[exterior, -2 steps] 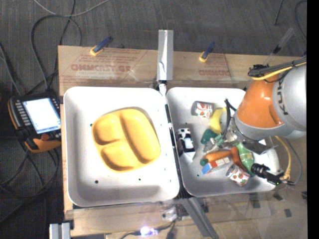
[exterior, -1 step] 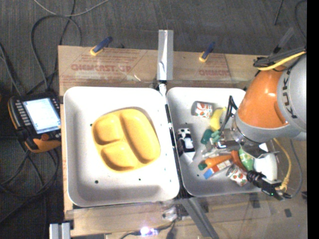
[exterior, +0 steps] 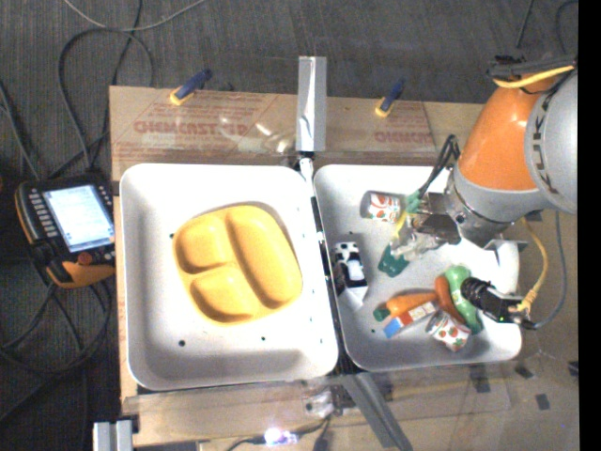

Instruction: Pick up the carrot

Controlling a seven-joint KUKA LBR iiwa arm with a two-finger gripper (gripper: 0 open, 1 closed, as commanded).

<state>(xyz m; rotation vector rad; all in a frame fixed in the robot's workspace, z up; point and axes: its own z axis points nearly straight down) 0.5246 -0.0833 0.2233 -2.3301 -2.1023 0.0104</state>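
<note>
Carrot [exterior: 420,302] lies in the right bin [exterior: 352,341], toward its near side, orange body with green top [exterior: 457,289] pointing right; long axis runs roughly left-right, tilted slightly up toward the green end. Claw [exterior: 406,242] hangs above the bin's middle, so the carrot sits below and a little right of it in view, near but apart, with a teal piece [exterior: 392,262] just under the claw; whether the claw is apart or together, cannot tell. Judgement: next move is a short shift toward the near edge, crossing the carrot's long axis.
</note>
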